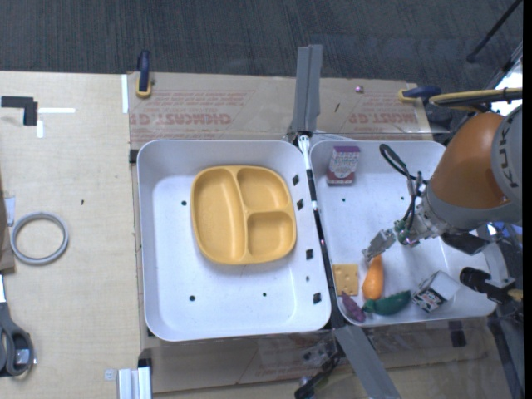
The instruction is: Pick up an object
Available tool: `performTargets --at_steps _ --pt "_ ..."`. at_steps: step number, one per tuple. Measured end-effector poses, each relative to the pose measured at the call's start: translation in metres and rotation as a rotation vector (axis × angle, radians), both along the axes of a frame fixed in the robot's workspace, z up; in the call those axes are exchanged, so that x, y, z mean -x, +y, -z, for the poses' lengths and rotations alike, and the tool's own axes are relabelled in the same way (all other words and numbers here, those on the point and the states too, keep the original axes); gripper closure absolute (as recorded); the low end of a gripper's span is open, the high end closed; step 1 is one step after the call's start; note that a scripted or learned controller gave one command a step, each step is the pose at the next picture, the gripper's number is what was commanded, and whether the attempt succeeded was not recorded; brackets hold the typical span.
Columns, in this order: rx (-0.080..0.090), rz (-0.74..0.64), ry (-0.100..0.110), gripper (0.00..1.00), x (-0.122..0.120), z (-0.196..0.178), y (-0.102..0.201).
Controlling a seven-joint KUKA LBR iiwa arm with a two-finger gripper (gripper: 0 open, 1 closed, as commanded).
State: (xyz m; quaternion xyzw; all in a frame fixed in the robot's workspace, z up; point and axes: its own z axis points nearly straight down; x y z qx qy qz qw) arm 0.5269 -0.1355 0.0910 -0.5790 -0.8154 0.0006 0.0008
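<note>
1. nearest you, at the front edge of the right bin [465, 310], a cluster lies close together: a purple piece [353, 308], a green vegetable [386, 303], a small white-and-black block [431, 293] and a yellow cracker-like square [346, 278].
2. the orange carrot [374, 279] stands just behind the green vegetable, between the square and the block. its long axis runs roughly front to back in the bin, its upper tip toward the hand.
3. the hand [384, 243] sits directly above that upper tip, very near it or touching; you cannot separate the two from this angle. you cannot tell how far the hand is open, and nothing is seen held in it.
4. deciding relation: the carrot lies just below and slightly left of the hand in the view, nearer than any other item. judged the likely target; a short descent along the carrot's near end would be needed, closing across its narrow width. the square close by on the left could be nudged.
5. farther back, a small pink-and-white packet [343, 164] rests at the rear wall of the right bin, well apart from the hand.
6. in the left bin [166, 306], a yellow divided plate [243, 214] lies flat, out of the present work.
7. on the surface [75, 322] at far left, a grey ring [37, 238].
</note>
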Motion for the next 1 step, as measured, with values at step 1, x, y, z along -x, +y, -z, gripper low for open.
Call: performTargets --at_steps 1 --pt "0.015 0.002 -0.013 0.00 0.0479 -0.0035 0.0273"
